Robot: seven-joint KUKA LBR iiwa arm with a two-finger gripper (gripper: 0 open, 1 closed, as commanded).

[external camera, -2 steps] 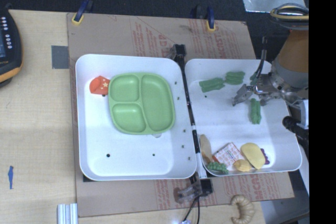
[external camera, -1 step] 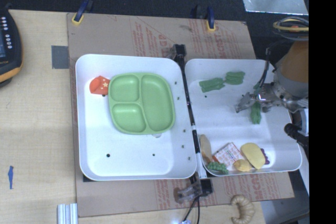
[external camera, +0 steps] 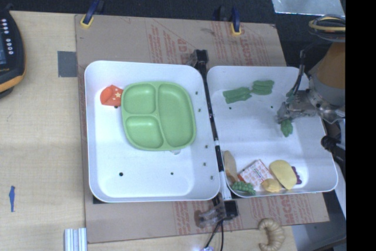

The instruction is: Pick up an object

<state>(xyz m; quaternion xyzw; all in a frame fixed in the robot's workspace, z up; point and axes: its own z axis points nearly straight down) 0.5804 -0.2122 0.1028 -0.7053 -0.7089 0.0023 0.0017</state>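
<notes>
Jaws (external camera: 286, 120) of the grey arm are hanging over the right bin (external camera: 247, 126) near its right wall, and a small dark green piece (external camera: 286, 129) is showing at their tips; whether they are gripping it or only hovering above it, and how wide they are standing, I cannot tell from this slanted view. The arm is reaching in from the right edge, its orange band (external camera: 332, 67) sitting just above the wrist. In the same bin, two more green pieces are lying near the far wall: a longer light green one (external camera: 237, 94) and a darker one (external camera: 262, 87) just beside it toward the right. Along the bin's near edge a cluster is crowding together: a brown stick-like item (external camera: 229, 165) at the near left corner, a dark green leafy piece (external camera: 242, 187) just below it, a red-and-white packet (external camera: 254, 172) beside them, and a yellow rounded object (external camera: 282, 173) toward the right, with a smaller yellow bit (external camera: 271, 185) touching it. The left bin (external camera: 106, 179) is carrying a light green divided plate (external camera: 158, 115) in its far half, and a red object (external camera: 110, 95) is peeking out at the plate's far left corner, touching its rim. Both bins are resting on a brown cardboard sheet (external camera: 147, 38) spread over the counter (external camera: 35, 144), clipped along its far edge by a yellow-and-blue clamp (external camera: 89, 13) and another clamp (external camera: 235, 22). A tan curled object (external camera: 272, 232) is lying on the cardboard past the right bin's near edge.
</notes>
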